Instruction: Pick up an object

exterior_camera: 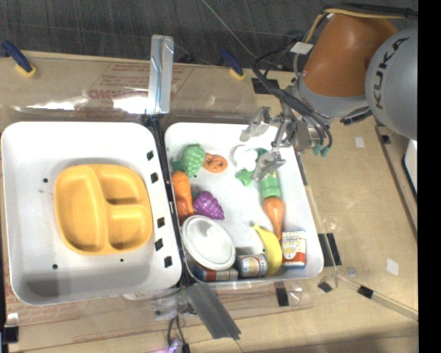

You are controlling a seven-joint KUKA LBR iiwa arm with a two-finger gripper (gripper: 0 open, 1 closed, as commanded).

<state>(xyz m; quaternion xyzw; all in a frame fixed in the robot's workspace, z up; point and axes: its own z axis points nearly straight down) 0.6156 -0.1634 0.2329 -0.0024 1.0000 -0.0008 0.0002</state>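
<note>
We see even, fairly bright overhead light and soft, short shadows. Glare blows out the clear plastic sheet (95, 98) behind the left bin (22, 197) and the metal strip (160, 76) between the bins. The white bin walls are near clipping, so detail is lost there. Focus is soft overall with low resolution; the gripper (268, 149) is smeared and small labels are unreadable. We notice dimmer corners.

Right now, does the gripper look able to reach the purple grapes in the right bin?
Probably yes. The purple grapes lie uncovered near the bin's middle, and the gripper hangs above the same bin; a carrot and a white bowl crowd them.
</note>
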